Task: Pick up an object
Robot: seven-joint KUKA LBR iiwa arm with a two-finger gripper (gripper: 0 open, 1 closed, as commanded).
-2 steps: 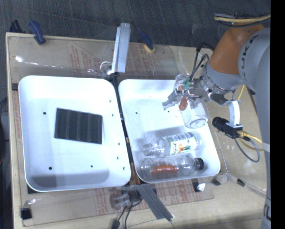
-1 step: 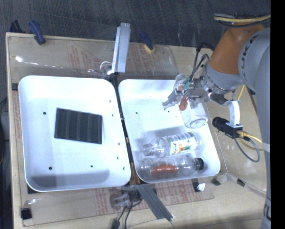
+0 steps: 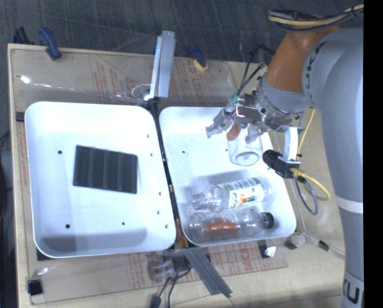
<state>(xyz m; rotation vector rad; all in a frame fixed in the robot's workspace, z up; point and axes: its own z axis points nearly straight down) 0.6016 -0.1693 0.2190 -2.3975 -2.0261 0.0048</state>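
My gripper [image 3: 235, 126] hangs over the upper middle of the right bin [image 3: 178, 133]. A clear plastic cup [image 3: 245, 151] sits directly under and against it, with a small orange-red piece [image 3: 233, 132] showing at the cup's top left. Whether the cup is in the gripper's hold or resting on the bin floor cannot be told. Two clear plastic bottles lie on their sides in the lower part of this bin: one with a green and orange label [image 3: 233, 194], one with brownish contents and a black cap [image 3: 229, 224].
The left bin [image 3: 43, 127] holds a flat dark ribbed rectangle [image 3: 106, 169]. A metal divider bar [image 3: 161, 66] rises between the bins at the back. Blue clamps [image 3: 49, 42] grip the bench's far edge. Cables [image 3: 305, 185] hang beside the right bin's right wall.
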